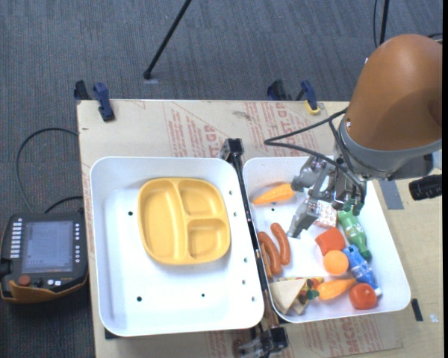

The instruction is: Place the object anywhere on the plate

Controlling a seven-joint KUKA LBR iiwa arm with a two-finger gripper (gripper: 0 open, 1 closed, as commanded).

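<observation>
A yellow plate (184, 219) with three compartments lies in the left white bin (119, 304). The right white bin (392, 259) holds toy food. My gripper (313, 209) hangs low over the upper middle of that bin. It sits just right of an orange carrot (274, 194) and just above two red-brown sausages (275, 247). A red block (330, 240) and a green bottle (352, 228) lie close to its right. The view shows nothing held by it.
Further down the right bin lie an orange ball (336, 262), a blue bottle (361, 267), a red tomato (364, 295), a second small carrot (336, 289) and a sandwich wedge (293, 295). A black divider (248, 215) separates the bins. A teach pendant (43, 256) rests left of the bench.
</observation>
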